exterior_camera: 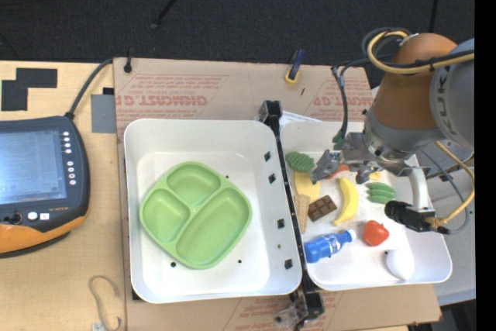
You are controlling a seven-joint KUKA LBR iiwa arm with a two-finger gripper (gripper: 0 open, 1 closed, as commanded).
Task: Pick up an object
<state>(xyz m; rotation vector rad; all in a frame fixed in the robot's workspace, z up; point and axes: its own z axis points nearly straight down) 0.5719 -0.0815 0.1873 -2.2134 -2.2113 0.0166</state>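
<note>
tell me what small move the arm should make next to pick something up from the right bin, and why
Probably a short drop straight down toward the banana. The gripper hovers over the right bin just above and left of the banana's upper end, with nothing seen between its fingers. The banana lies nearest, though the brown block and green leaf toy crowd close, so a small rightward nudge first may help.

Grey arm's gripper (335, 164) low over right white bin (434, 263), beside curved yellow banana (349, 200), green divided plate (196, 214) in left bin (143, 139)
</note>
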